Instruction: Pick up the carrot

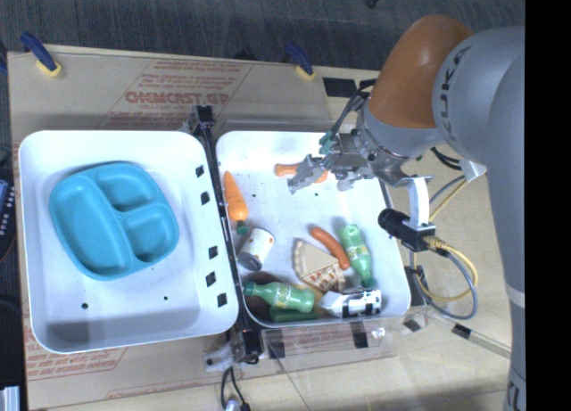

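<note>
A green bottle (279, 296) lies well below the tool (314, 171). The carrot (235, 197) rests left of and just below it, by the bin wall (217, 222). The tool looks spread and empty; it should probably straddle the carrot's narrow width.

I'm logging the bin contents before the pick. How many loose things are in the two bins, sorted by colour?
Orange: 3 (carrot, a piece by the tool, a sausage-like piece)
Green: 2 bottles
Blue: 1 tray
Tan or white: 3
Total: 9
</note>
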Controlling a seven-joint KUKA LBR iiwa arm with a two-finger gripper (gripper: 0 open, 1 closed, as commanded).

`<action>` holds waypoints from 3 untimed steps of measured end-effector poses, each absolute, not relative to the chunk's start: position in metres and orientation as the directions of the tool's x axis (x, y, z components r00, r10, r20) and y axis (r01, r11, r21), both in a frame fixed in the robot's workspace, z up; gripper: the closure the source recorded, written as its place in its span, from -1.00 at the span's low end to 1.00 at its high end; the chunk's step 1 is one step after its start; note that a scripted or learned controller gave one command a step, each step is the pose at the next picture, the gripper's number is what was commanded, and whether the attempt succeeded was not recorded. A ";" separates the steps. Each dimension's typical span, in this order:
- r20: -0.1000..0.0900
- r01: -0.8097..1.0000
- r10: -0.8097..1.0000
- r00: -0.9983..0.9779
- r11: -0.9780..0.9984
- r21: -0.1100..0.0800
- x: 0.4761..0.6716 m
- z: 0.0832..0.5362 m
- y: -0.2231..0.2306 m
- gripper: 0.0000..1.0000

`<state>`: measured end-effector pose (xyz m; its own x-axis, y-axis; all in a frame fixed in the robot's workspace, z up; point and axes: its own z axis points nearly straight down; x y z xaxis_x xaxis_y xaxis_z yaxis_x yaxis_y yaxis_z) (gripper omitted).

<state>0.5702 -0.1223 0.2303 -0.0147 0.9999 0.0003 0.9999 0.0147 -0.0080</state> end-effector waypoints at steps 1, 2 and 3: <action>-0.002 0.986 0.986 0.168 -0.168 -0.012 0.655 0.143 -0.095 -1.00; -0.004 0.793 0.793 0.609 -0.609 -0.013 0.620 0.090 -0.107 -1.00; -0.001 0.753 0.753 0.658 -0.658 -0.008 0.655 0.092 -0.118 -1.00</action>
<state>0.6552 -0.1179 0.0922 0.6585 0.7526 -0.0007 0.7526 -0.6585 -0.0083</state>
